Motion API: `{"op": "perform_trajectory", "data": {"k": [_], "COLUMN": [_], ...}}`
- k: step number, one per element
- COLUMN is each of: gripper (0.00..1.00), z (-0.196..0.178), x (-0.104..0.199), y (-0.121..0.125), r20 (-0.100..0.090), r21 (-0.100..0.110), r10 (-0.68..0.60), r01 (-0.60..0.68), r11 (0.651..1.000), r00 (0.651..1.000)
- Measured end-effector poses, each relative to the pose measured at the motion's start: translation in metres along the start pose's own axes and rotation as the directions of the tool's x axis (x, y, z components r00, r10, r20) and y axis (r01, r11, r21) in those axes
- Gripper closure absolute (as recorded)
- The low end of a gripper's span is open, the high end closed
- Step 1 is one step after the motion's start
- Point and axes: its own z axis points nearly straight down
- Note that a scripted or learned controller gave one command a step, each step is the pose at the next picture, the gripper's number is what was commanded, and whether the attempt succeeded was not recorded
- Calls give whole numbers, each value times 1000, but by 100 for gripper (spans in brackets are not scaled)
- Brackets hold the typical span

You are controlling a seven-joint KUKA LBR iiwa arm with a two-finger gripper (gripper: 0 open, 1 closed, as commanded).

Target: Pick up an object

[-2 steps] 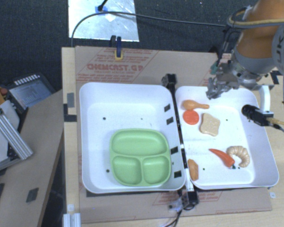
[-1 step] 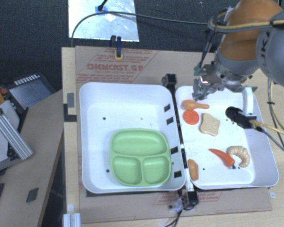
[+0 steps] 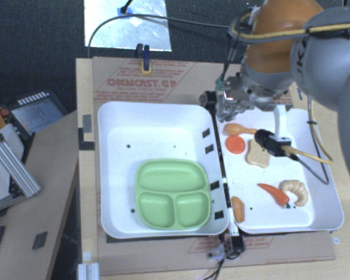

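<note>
A green divided plate (image 3: 172, 192) sits in the left bin (image 3: 134, 133). A shrimp (image 3: 296, 192), red pepper (image 3: 272, 192) and bread slice (image 3: 258, 156) lie in the right bin (image 3: 262, 216), with the gripper (image 3: 224, 111) at its far-left corner; its grip cannot be made out.

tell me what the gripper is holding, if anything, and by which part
It cannot be told: the gripper hangs over the far end of the right-hand bin, its tip too blurred to read.

My one fixed camera looks down aslant, fairly near, over the table (image 3: 141, 81), framing the left bin (image 3: 157, 130) and the right bin (image 3: 322, 182).
</note>
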Motion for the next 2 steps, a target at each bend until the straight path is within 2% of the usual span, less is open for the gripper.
{"op": "perform_trajectory", "data": {"k": [1, 2], "gripper": [100, 0], "z": [2, 2], "x": [48, 45], "y": [-8, -7], "r20": [0, 1], "r21": [1, 1], "r10": [0, 5], "r01": [0, -5], "r11": [1000, 1000], "r00": [1000, 1000]}}
